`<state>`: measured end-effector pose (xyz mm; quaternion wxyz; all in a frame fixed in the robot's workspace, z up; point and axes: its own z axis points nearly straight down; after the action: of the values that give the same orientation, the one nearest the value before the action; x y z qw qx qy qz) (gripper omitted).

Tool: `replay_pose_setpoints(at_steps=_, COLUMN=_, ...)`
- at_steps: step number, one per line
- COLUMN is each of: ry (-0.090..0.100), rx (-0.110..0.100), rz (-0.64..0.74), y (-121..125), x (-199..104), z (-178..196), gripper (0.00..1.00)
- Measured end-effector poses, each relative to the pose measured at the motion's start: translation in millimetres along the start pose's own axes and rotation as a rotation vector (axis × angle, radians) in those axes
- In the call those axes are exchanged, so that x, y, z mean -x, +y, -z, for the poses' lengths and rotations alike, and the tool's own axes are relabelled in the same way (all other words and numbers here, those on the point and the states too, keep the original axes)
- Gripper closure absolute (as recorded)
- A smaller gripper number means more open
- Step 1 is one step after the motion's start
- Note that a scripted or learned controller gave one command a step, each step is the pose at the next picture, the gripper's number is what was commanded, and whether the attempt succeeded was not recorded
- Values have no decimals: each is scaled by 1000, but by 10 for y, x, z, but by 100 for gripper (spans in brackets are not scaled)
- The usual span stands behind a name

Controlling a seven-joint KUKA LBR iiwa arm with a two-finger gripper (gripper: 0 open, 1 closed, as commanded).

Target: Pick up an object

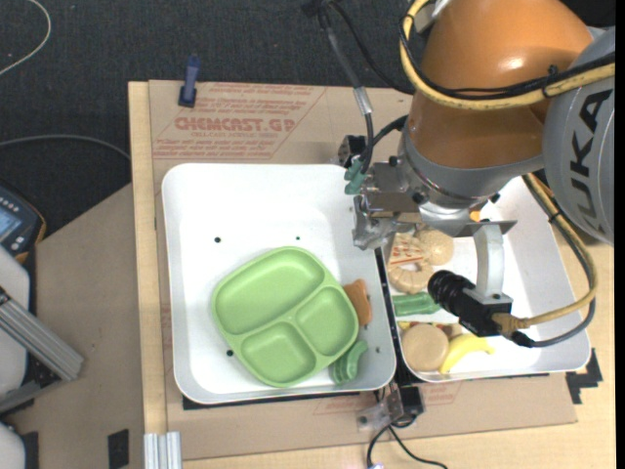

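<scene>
**Camera view: arm parked over the divider, pickable items on both sides**

Starting on the left, I've got the left bin (186,262) with a green divided plate (283,316) lying flat toward its 5 o'clock corner. Just at the plate's 3 o'clock edge sits an orange-brown piece (359,303), touching the rim. A small green item (350,362) is tucked against the plate at 5 o'clock.

Now the middle: the gripper (391,225) hangs over the wall between the two bins, at 12 o'clock from the orange-brown piece. The wrist covers it from above, so I cannot tell whether it is wide, narrow or holding anything.

Moving right, the right bin (547,291) has its items crowded along its 9 o'clock side. A tan patterned piece (410,254) lies right under the gripper, with a green piece (415,306) at its 6 o'clock. Below that is a round tan piece (425,345), with a banana (464,352) beside it at 3 o'clock.
</scene>
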<state>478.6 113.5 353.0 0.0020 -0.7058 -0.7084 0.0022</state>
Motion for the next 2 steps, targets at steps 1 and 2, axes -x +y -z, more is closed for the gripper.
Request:
replay_pose_setpoints(at_steps=1, ry=0, rx=6, rz=-2, y=8, x=17, z=127, gripper=100)
replay_pose_setpoints(at_steps=2, ry=0, rx=8, rz=-1, y=12, x=12, z=227, gripper=100)
